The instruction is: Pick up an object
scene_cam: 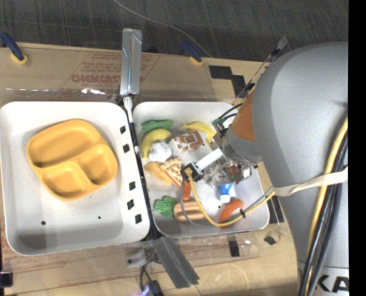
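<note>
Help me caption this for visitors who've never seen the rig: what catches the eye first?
The big grey arm looms in from the right, its gripper down among a heap of toy food in the right bin. In the left bin a yellow divided tray lies on its own.

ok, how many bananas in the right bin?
2. One banana near the right bin's left wall, another banana toward the back beside the gripper. The arm may hide more.
</note>
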`<state>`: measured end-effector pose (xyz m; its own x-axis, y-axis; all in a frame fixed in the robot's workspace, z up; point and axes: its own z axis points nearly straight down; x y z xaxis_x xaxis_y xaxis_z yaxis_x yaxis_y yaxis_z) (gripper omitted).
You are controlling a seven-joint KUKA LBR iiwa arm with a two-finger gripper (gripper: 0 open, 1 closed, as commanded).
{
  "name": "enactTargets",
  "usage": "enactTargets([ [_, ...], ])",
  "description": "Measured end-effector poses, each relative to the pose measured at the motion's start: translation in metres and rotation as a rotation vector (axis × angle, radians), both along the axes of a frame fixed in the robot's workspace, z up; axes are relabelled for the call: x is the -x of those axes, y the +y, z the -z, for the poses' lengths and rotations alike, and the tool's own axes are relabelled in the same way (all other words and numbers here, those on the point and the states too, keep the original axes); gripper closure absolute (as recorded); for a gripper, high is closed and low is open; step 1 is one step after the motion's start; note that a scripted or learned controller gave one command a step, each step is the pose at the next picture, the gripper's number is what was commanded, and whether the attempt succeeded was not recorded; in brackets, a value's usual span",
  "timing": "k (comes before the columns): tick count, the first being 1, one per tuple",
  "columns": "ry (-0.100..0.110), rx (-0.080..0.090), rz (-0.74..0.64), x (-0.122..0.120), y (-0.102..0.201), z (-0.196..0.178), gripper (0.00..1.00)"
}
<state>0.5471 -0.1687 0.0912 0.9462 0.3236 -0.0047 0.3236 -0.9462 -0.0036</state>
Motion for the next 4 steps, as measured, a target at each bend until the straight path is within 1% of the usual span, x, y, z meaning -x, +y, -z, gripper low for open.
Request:
enactTargets([
  [1, -0.004, -0.002, 0.011, -0.063, 0.048, -0.021, 0.0],
  [2, 0.003, -0.001, 0.111, 0.015, 0.07, -0.009, 0.0],
  [3, -0.015, 0.001, 0.1, 0.066, 0.08, -0.002, 0.0],
  [4, -0.001, 0.0, 0.123, -0.022, 0.053, 0.001, 0.0],
])
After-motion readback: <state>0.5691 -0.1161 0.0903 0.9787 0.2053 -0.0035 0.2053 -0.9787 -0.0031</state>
